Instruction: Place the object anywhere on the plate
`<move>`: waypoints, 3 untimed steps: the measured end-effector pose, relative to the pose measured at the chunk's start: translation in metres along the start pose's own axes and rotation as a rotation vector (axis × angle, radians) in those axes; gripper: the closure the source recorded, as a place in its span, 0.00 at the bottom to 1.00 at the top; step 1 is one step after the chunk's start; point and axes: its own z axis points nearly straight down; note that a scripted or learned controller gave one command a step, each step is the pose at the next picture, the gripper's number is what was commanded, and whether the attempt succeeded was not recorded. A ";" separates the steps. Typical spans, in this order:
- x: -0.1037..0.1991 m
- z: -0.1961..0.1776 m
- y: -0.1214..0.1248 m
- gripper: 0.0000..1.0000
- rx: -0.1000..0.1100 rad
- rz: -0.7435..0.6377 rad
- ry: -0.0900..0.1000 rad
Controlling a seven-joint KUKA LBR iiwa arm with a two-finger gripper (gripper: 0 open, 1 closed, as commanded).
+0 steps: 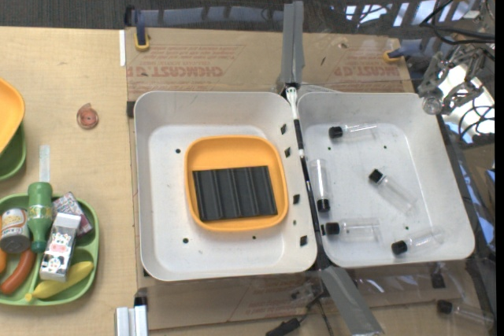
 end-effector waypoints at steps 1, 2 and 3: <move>0.000 -0.021 0.000 1.00 -0.001 -0.299 0.000; -0.001 -0.084 0.000 1.00 -0.002 -0.546 -0.001; -0.001 -0.151 0.000 1.00 -0.004 -0.750 0.000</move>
